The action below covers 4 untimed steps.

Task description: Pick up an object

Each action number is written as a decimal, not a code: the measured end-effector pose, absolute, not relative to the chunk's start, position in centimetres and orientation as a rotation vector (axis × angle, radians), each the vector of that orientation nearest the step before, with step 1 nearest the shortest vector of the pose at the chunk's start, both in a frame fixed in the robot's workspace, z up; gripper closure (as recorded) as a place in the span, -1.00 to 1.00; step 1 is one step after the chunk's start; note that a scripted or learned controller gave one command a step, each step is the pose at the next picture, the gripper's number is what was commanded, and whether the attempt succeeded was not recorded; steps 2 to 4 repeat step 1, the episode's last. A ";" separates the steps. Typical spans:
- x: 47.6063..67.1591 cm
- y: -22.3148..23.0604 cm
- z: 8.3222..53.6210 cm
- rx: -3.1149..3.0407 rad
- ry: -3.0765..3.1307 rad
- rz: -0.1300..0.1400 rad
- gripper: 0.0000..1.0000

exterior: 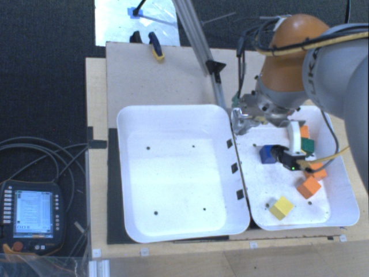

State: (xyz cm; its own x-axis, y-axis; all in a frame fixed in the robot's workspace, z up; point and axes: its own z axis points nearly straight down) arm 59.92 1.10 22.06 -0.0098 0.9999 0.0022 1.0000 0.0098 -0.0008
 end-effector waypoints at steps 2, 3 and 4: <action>57.7 5.7 22.0 -2.208 -2.231 -0.001 1.00; 57.7 5.7 22.0 -2.208 -2.231 -0.001 1.00; 57.7 5.7 22.0 -2.208 -2.231 -0.001 1.00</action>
